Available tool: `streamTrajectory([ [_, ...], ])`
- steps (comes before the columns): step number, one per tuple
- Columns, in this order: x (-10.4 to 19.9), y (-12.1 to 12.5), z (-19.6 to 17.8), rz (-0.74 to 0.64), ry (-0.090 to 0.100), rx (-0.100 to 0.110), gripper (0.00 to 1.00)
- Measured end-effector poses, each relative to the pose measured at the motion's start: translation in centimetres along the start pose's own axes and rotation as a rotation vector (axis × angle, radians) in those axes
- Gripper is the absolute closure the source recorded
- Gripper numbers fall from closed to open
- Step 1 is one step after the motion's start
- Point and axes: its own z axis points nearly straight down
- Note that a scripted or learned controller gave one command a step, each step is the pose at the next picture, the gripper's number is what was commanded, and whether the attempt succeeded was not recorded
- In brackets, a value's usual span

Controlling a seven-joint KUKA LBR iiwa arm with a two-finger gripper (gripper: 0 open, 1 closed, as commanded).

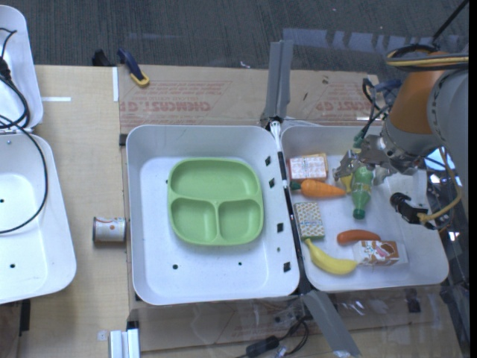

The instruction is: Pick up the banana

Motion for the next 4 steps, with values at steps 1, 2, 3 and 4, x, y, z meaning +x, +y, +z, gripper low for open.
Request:
streamTrajectory([
  [1, 3.1, 3.2, -0.3, 0.008, -0.01, -0.005, 0.0],
  [2, 3.1, 3.2, -0.3, 0.008, -0.01, -0.005, 0.0],
  [3, 3.1, 2.9, -0.9, 0.008, -0.007, 0.013, 1.0],
  [4, 11.9, 2.1, -12.5, -0.036, -0.001, -0.002, 1.0],
])
